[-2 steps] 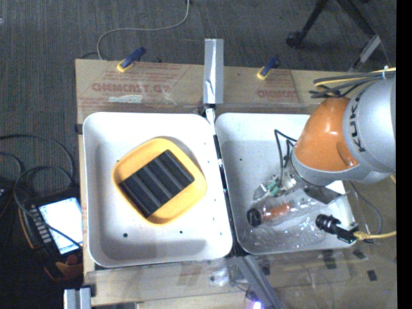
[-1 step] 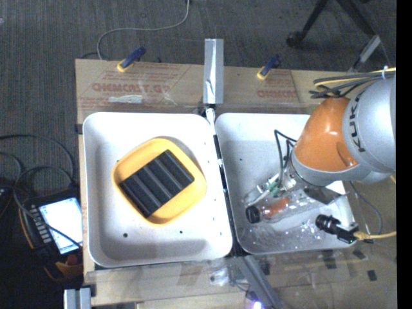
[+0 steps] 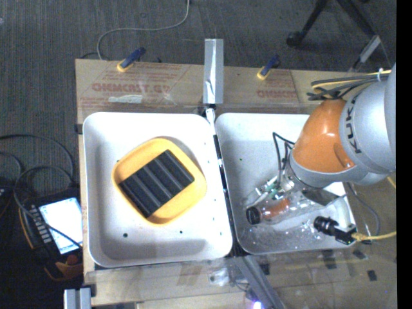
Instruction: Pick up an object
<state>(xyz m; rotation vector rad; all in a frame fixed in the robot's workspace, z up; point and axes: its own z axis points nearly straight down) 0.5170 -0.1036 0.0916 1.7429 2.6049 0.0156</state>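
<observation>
A clear plastic bottle (image 3: 278,209) with a black cap and a reddish inside lies on its side near the front of the right bin (image 3: 251,147). My gripper (image 3: 275,189) reaches down from under the orange wrist band, right above the bottle and touching or almost touching it. A yellow dish-shaped object (image 3: 161,180) with a black ribbed top rests in the middle of the left bin (image 3: 103,140).
The grey and orange arm covers the right half of the right bin. A metal divider post (image 3: 213,69) stands behind the seam between the bins. Two blue-and-yellow clamps (image 3: 131,58) hold the back board.
</observation>
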